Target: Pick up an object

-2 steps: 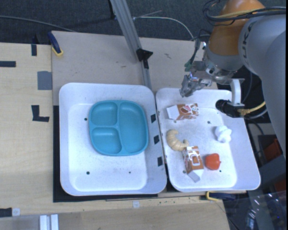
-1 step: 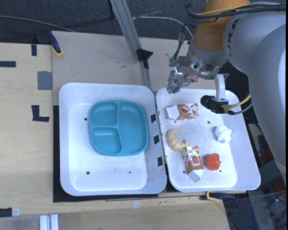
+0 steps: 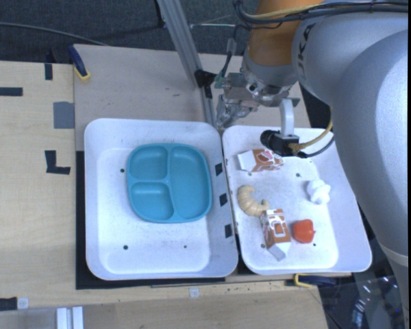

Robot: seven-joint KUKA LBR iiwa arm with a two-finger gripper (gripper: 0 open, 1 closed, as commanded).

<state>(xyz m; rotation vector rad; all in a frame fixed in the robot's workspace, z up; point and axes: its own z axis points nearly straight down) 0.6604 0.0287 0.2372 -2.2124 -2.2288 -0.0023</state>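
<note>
My gripper (image 3: 222, 117) hangs over the far end of the ridge between the two bins, with nothing visibly in it. The right bin (image 3: 349, 245) holds a small brown-and-white carton (image 3: 260, 160) at the back and a tan croissant (image 3: 250, 201) in the middle. A white lump (image 3: 318, 191) lies to the right. At the front sit a second carton (image 3: 275, 228) and a red tomato-like piece (image 3: 303, 231). All of these lie apart from the gripper, nearer the camera. The closest is the back carton, a short way to its right.
A teal divided plate (image 3: 169, 182) lies in the left bin (image 3: 103, 252). A slanted metal post (image 3: 181, 33) rises behind the bins, close to the gripper's left. The bulky grey arm (image 3: 370, 81) covers the right side. A black cable fitting (image 3: 277, 141) hangs over the right bin's back edge.
</note>
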